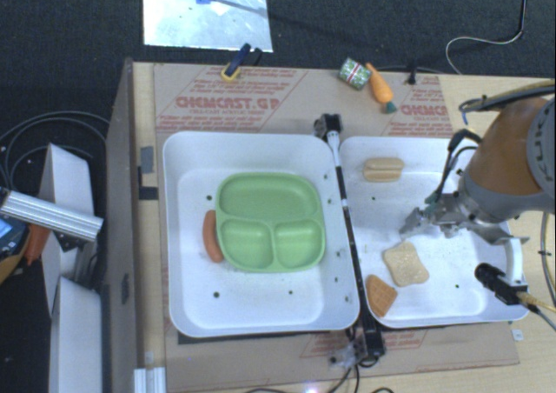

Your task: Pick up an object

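Note:
My gripper (pixel 419 221) hangs low in the right bin (pixel 452 304), near its middle. Just below it a pale bread slice (pixel 406 263) lies on the bin floor, a short gap away from it. An orange wedge-shaped cracker (pixel 380 294) rests at the bin's front left corner. A tan bun (pixel 383 169) sits near the bin's back wall, above and left of my gripper. Nothing can be seen held in the gripper.
The left bin (pixel 187 296) holds a green divided plate (pixel 269 222) with a reddish sausage (pixel 210 236) beside its left edge. Behind the bins, a toy carrot (pixel 380 84) and a small can (pixel 354 72) lie on the cardboard. A black divider (pixel 344 209) separates the bins.

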### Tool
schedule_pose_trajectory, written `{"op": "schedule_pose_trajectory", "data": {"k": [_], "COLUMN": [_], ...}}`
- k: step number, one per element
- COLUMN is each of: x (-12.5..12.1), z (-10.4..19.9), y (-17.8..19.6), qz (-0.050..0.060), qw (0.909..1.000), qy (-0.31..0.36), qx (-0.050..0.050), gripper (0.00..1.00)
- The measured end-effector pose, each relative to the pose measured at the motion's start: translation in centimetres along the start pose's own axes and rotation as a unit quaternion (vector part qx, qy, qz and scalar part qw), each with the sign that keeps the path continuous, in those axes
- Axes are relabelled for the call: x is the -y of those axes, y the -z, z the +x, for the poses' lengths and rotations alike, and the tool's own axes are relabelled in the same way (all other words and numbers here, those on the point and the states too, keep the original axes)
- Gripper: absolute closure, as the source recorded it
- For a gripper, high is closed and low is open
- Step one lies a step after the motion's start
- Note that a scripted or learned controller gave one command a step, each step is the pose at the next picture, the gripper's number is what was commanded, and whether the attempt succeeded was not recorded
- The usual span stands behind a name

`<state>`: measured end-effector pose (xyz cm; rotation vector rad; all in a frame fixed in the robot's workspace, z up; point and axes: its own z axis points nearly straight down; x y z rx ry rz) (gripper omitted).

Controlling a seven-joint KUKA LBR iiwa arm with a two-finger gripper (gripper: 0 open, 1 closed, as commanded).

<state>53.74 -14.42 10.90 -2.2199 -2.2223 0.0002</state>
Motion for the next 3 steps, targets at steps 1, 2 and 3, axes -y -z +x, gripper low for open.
{"op": "schedule_pose_trajectory", "data": {"k": [1,2,3], "x": [2.4,2.3,-0.7], "z": [3.3,3.3,9.5], "y": [-2.2,-1.2,7.6], "qz": [-0.003,-0.003,-0.002], "qw": [1.0000,1.0000,1.0000], "qy": [0.001,0.001,0.002], "qx": [0.000,0.000,0.000], "gripper": [0.00,1.00,1.00]}}
